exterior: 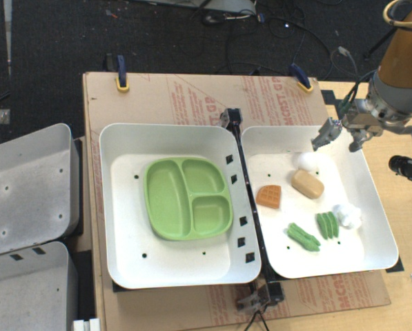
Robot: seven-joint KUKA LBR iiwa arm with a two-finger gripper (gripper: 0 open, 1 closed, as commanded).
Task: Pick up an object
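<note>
In the right bin (378, 205), green pods (303, 237) lie nearest at six o'clock; a waffle (268, 196) and tan block (308, 184) sit mid-bin. At one o'clock the tool (342, 136) hovers, fingers spread, gripping nothing.

green tray (188, 198) | white bins (116, 185) | orange waffle (268, 196) | tan bread (308, 184)
</note>
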